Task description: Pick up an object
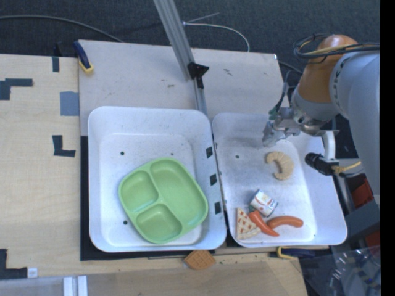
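The right bin [229, 165] holds a tan croissant [281, 164], a small white carton with a red end [263, 203], an orange carrot [264, 224], a red-orange sausage [287, 222] and a waffle-like wedge [245, 225]. My gripper [272, 134] hangs over the bin's far part, just up and left of the croissant. Nothing shows between its tips. The grey arm with its orange band [324, 66] reaches in from the right.
A green three-compartment plate [162, 199] lies in the left bin [102, 165]. A slanted metal pole [179, 36] crosses the back of the bench. A round waffle-like piece [199, 260] lies outside the bins at the front. A yellow-and-blue clamp [83, 57] sits at the bench's far left corner.
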You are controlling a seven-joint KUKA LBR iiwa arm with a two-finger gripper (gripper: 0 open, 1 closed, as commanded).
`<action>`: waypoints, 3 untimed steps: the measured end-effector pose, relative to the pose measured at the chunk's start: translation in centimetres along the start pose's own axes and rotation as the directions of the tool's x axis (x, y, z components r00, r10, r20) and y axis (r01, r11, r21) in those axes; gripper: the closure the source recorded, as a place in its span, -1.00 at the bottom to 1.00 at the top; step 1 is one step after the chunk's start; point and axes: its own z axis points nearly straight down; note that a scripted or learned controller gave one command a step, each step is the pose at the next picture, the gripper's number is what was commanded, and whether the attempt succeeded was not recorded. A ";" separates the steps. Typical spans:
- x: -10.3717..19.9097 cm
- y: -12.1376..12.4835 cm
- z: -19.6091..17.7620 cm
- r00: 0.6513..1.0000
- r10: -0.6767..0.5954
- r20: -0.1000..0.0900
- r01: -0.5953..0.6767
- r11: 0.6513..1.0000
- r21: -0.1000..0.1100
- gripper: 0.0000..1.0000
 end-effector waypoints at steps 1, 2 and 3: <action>0.1 -0.2 -6.3 1.000 0.000 0.001 0.000 1.000 -0.008 1.00; 0.0 -0.7 -12.6 1.000 0.001 0.001 -0.001 1.000 -0.007 1.00; 0.0 -0.6 -17.0 1.000 0.001 0.001 -0.001 1.000 -0.007 1.00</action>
